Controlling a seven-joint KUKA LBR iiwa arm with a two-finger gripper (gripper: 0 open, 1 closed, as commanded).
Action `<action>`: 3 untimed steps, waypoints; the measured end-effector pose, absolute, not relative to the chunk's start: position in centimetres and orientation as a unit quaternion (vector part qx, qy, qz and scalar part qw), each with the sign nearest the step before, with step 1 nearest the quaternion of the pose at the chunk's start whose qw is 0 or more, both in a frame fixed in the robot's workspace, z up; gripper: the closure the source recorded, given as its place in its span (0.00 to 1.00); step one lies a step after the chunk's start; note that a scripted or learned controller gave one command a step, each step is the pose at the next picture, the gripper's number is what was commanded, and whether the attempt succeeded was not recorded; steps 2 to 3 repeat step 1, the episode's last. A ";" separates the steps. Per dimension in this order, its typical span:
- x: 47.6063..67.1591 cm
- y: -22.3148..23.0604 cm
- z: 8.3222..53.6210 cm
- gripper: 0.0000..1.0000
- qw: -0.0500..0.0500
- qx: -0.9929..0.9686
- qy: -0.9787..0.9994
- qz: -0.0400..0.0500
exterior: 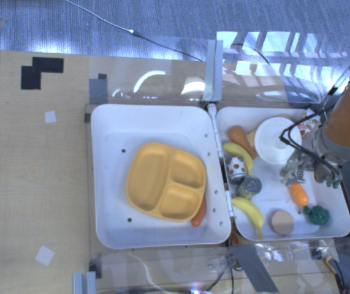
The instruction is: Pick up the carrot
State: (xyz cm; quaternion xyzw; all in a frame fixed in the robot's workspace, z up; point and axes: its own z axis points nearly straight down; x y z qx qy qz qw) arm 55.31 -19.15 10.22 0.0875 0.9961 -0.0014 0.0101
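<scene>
The grey arm [346, 124] reaches in from the right, wrist angled down, gripper [297, 175] low.

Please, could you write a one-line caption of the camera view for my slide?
The gripper hovers just above the carrot in the right bin; a yellow tray lies in the left bin.

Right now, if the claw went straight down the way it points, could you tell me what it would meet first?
Most likely the carrot, which lies just beneath the claw in the right bin. Depth is hard to judge from this slanted view, so it might land on the bin floor beside it.
</scene>
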 end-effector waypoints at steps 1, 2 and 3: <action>51.5 -15.7 18.4 1.00 0.007 -0.003 1.000 -0.001; 51.5 -15.7 18.4 1.00 0.007 -0.003 1.000 -0.001; 51.5 -15.7 18.4 1.00 0.007 -0.003 1.000 -0.001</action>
